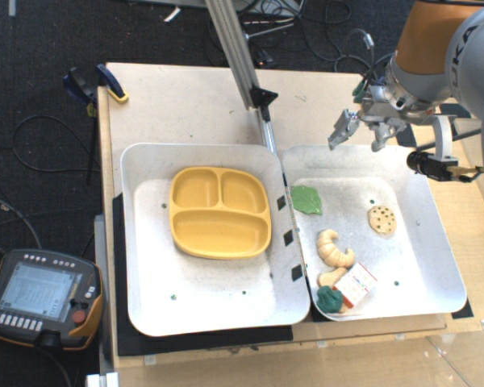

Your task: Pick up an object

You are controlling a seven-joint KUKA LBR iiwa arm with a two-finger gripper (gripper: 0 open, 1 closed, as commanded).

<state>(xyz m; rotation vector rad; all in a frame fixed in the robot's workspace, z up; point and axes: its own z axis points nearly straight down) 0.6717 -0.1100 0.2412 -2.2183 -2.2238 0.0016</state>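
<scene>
above far edge of right bin (436,240): gripper (361,134) hangs raised, fingers spread, nothing between them.

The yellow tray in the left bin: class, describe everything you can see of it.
The yellow tray is a rounded-corner rectangle that looks like matte plastic. Raised ridges split it into three compartments: two smaller ones along the far side and one long one along the near side. All three look bare. It lies flat, right way up, turned slightly askew, on the floor of the left bin, toward its far right part. Nothing else touches it.
</scene>
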